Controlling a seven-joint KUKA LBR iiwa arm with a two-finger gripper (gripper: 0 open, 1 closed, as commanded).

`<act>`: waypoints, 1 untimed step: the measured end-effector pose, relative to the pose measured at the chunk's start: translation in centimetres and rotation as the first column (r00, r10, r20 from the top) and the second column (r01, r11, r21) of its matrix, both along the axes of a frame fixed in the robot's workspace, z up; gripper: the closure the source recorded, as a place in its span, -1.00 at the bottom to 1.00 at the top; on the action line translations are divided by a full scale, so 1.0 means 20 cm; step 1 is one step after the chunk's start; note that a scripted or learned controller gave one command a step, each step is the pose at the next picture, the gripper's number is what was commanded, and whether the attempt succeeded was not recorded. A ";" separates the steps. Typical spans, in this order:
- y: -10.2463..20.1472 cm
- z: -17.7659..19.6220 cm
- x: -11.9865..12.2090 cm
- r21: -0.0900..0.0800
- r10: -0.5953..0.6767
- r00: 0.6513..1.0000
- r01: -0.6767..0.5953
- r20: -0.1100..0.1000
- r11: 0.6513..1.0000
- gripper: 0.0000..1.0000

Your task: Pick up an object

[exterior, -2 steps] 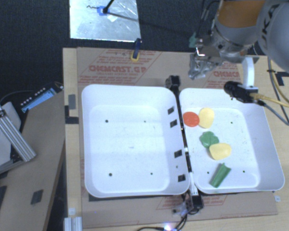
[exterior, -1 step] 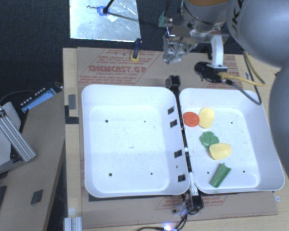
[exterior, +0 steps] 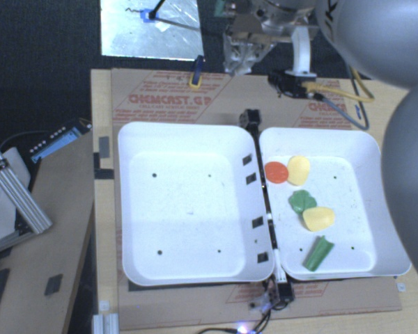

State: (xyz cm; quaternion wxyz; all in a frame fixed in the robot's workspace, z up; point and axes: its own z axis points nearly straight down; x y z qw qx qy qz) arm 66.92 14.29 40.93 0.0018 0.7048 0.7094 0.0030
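Hanging above the far edge of the bench, beyond the two bins, the gripper (exterior: 240, 60) sits near the top of the camera view, under the grey arm (exterior: 376, 26). Its state cannot be told from this view: the tip is a pale blur with nothing discernible in it.

Right bin (exterior: 355, 145), near its left wall: five small objects in a loose line running from the far part of the bin toward its near edge.
- Red round piece (exterior: 276, 172), closest to the left wall, touching the yellow piece (exterior: 299, 170) on its right.
- Green leafy piece (exterior: 302, 201) just nearward of those two.
- Second yellow piece (exterior: 319, 218) touching or just beside the green leafy piece, on its near-right side.
- Green elongated piece (exterior: 318, 253) lying tilted, closest to the bin's near edge, apart from the others.

Left bin (exterior: 188, 134): white floor with a few dark dots. The two bins touch along a dark central seam with clips (exterior: 258, 193).

Behind the bins, on the brown board (exterior: 167, 96), a small yellow-and-blue item (exterior: 196, 75) lies near the far edge. A silver sheet (exterior: 150, 18) sits beyond the board at the far left.
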 end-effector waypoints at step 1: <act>0.37 0.08 -0.01 0.002 0.004 1.000 -0.004 -0.002 1.000 1.00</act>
